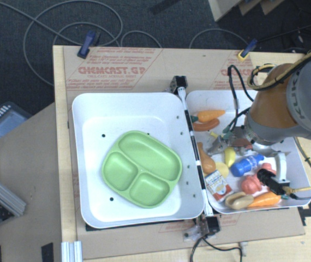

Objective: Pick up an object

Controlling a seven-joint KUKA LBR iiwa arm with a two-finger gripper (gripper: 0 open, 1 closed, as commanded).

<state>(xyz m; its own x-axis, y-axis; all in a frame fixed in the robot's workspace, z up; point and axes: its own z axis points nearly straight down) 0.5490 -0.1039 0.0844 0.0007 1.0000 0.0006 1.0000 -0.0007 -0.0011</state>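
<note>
The right white bin (pixel 221 98) holds several toy foods. An orange carrot (pixel 210 115) and a red sausage (pixel 205 125) lie at its far left. A yellow piece (pixel 229 157), a blue bottle (pixel 246 164), a red fruit (pixel 250 185) and a white-and-red packet (pixel 216 183) crowd the middle. A tan potato (pixel 239 201) and a second carrot (pixel 264 200) rest at the near edge. My gripper (pixel 224 142) is low in this bin, just above the yellow piece and the blue bottle. The arm's orange band (pixel 270 105) hides the bin's right part.
The left white bin (pixel 90 119) carries a green divided plate (pixel 142 169). A black divider rail (pixel 191 141) runs between the bins. Cables (pixel 234 86) loop over the far right of the bench.
</note>
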